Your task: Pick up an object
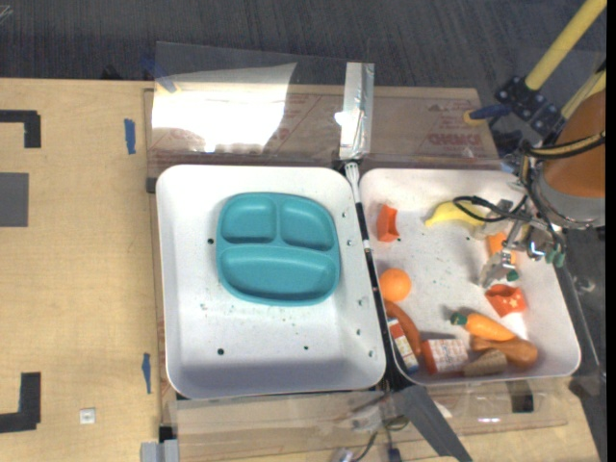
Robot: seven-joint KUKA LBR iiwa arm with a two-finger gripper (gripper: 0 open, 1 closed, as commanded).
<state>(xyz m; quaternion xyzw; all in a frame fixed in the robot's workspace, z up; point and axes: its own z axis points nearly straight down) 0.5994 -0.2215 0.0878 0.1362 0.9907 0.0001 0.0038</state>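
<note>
The right bin (433,258) holds several toy foods: a yellow banana (444,215), a small orange cup (386,222), an orange ball (394,284), a carrot (487,328), a red strawberry-like piece (508,301), a red sausage (406,328) and a labelled can (445,355). My gripper (499,264) is low over the right part of this bin, just above the red piece and right of the banana. A small orange object (495,243) sits against the gripper; whether it is held is unclear.
The left bin (192,354) carries a teal divided plate (279,246). The arm with its orange band (585,152) and black cables crosses the right bin's far right corner. A brown piece (521,352) lies by the near wall.
</note>
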